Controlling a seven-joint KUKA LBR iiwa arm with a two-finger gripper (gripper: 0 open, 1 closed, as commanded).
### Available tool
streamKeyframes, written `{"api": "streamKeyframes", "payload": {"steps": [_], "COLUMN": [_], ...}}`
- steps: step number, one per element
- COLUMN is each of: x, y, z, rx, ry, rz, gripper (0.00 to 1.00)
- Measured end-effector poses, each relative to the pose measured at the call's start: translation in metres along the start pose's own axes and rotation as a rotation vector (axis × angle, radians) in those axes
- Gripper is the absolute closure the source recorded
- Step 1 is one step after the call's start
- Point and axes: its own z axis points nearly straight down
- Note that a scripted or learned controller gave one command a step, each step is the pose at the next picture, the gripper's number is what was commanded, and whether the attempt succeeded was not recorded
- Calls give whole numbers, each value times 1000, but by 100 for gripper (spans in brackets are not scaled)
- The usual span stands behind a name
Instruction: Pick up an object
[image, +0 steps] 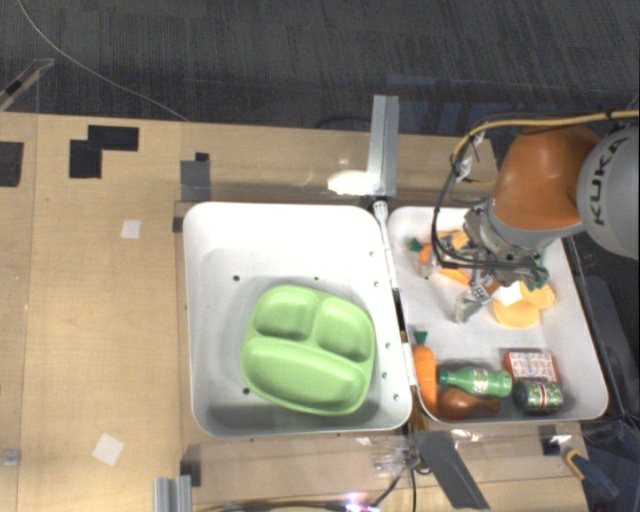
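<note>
One claw (478, 297) above right bin (585, 345)

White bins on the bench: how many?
2. Left bin holds the green divided plate; right bin holds the small items, with the gripper above it.

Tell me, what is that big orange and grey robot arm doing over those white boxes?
The robot arm is trying to pick something up. Its pincer hangs low over the right bin, close to an orange piece. Nearer the front of that bin lie a toy carrot, a green bottle and a small can. The left bin holds a green divided plate. I can't tell whether it has grabbed anything.
</note>
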Motion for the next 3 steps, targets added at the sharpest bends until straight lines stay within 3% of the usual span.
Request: {"api": "streamKeyframes", "payload": {"steps": [1,2,3], "x": [-27,43,65], "y": [-38,-21,-57], "z": [2,-1,-23], "rx": [-30,1,-2], "ry": [34,-3,3], "rz": [-101,-78,-259], "gripper": [0,0,0]}}
